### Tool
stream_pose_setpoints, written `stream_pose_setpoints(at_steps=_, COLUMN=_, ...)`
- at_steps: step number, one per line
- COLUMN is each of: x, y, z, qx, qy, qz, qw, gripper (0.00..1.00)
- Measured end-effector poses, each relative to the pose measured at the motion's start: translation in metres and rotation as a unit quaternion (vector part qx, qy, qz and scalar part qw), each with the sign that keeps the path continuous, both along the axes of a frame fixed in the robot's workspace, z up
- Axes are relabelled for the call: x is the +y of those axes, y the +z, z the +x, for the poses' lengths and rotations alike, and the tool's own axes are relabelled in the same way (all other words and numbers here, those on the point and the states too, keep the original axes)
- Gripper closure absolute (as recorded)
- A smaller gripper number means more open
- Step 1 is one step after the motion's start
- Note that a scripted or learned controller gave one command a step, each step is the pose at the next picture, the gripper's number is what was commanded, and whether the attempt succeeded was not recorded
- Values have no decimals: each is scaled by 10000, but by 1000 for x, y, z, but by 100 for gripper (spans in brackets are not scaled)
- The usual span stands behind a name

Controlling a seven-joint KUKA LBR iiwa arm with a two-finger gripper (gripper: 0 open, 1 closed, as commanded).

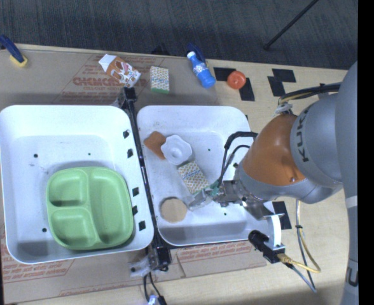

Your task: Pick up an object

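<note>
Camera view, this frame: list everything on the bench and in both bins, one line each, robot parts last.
Left bin: 1, white, left half of bench.
Right bin: 1, white, beside the left bin.
Divided plate: 1, light green, in the left bin, near front.
Small cup: 1, white, right bin, upper left.
Flat piece: 1, orange-brown, right bin, beside the cup.
Patterned packet: 1, pale checked, right bin centre.
Round disc: 1, tan, right bin front.
Bottle: 1, blue and white, on bench behind right bin.
Ball: 1, orange, right of bottle.
Small box: 1, pale green, behind the bins.
Wrapper: 1, white and orange, left of box.
Clamp: 1, blue and yellow, far left corner.
Arm: 1, grey with orange band, over the right bin.
Gripper: 1, dark, low by the packet.
</note>
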State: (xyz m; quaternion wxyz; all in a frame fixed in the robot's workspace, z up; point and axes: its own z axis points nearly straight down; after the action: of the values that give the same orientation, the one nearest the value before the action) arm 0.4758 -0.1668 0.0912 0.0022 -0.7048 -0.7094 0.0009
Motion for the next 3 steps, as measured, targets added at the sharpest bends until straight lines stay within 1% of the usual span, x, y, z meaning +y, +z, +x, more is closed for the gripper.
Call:
stream_pose_setpoints(at_steps=1, x=64, y=0, z=58, qx=-4, qy=13, qz=-4, qw=10000, gripper=0)
stream_pose_setpoints(at_steps=2, x=63, y=10, z=58, qx=8, qy=32, qz=-11, qw=10000, gripper=100)
stream_pose_setpoints(at_steps=3, x=34, y=90, z=8, qx=-15, qy=-12, qz=-7, qw=10000, gripper=100)
